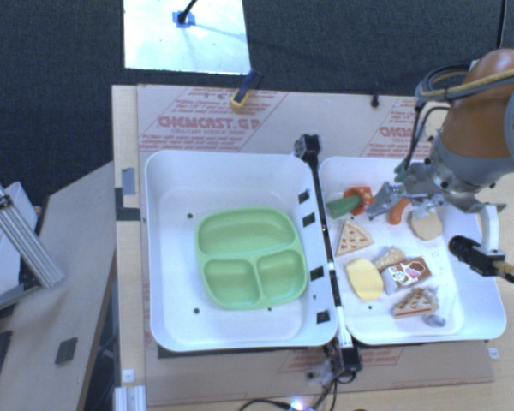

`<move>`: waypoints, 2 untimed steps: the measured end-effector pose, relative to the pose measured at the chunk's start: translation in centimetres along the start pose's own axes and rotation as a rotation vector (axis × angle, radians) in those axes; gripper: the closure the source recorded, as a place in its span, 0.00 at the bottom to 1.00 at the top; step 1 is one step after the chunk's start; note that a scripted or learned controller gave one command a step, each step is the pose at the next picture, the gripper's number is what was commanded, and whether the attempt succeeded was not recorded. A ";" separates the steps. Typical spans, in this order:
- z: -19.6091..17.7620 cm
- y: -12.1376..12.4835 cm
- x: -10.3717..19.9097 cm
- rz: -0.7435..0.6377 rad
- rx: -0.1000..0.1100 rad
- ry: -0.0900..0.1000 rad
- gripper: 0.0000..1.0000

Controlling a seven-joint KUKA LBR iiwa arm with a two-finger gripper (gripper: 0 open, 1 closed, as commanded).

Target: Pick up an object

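"CHEMCAST GP" is printed in red on the protective sheet [212,120] behind the bins; it is repeated, seemingly, at the right, where it is too blurred to read.

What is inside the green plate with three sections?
Nothing shows inside the green three-section plastic plate; all three sections look bare. It sits in the left white bin. Whatever is under the plate is covered.

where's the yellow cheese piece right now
The yellow cheese piece lies in the right bin, near its left wall, just below the waffle-patterned wedge and left of the small printed packet.
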State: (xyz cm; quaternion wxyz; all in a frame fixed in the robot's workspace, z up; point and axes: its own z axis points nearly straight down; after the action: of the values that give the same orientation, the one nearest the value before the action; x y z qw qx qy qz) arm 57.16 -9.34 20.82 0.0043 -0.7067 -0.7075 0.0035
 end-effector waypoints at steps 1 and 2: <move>-0.6 0.3 0.0 -0.002 -0.012 -0.001 0.00; 5.3 0.1 -0.6 0.000 -0.010 -0.001 0.00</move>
State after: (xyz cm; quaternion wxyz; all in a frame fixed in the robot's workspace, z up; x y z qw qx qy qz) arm 57.17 -9.91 15.47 0.0006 -0.7068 -0.7074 0.0004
